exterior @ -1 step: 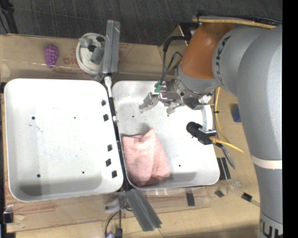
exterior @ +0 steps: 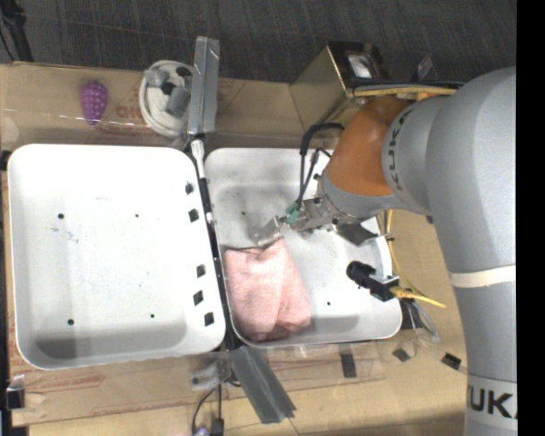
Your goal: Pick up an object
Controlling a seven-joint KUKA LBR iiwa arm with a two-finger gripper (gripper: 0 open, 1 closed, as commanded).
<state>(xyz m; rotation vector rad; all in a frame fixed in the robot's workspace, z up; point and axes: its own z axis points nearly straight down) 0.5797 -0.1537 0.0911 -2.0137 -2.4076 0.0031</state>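
Far left of the gripper, a small purple ribbed toy (exterior: 94,101) lies on the brown bench (exterior: 254,107) beside a white coil of cord (exterior: 163,94); the left shallow white plastic bin (exterior: 36,243) sits well left; a folded pale pink cloth (exterior: 265,291) lies in the right white bin (exterior: 254,166), just below-left of the 2-finger gripper (exterior: 271,229); whether its fingers are parted I cannot tell; the grey arm (exterior: 463,207) with orange band (exterior: 361,157) reaches in from the right, wrist bent low over that bin.
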